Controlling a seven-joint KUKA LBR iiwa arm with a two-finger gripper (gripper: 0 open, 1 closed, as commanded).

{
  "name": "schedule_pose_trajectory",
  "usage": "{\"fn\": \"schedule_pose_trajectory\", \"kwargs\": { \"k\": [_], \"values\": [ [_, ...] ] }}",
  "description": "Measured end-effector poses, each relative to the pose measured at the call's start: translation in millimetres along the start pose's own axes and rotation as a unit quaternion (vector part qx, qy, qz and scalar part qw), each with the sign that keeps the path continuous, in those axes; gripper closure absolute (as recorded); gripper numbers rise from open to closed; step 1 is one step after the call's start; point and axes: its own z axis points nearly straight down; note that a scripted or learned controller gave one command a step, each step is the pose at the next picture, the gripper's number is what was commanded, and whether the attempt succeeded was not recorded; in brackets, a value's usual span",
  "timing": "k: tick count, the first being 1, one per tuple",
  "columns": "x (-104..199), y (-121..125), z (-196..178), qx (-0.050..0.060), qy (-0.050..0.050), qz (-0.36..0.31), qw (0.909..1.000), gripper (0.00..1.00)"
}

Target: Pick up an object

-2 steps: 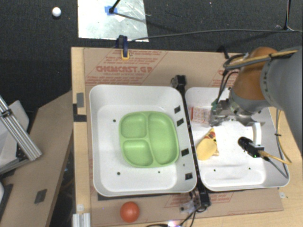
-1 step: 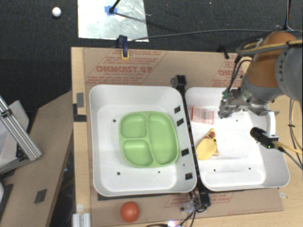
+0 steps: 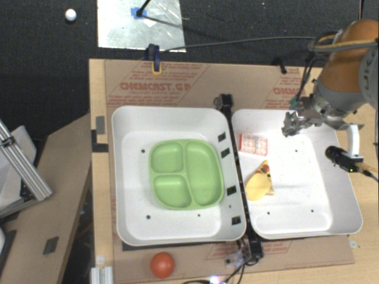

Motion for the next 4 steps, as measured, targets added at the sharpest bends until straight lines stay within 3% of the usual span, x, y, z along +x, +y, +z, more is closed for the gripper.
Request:
{"fn": "schedule_pose_trajectory", "kwargs": {
  "k": [1,4],
  "values": [
    [-2.5,3.7,-65.1,-0.001,0.0,-0.001,1.0,1.0],
    [140.5,16.3,-64.1,0.002,0.001,-0.003,1.0,1.0]
  ]
}}
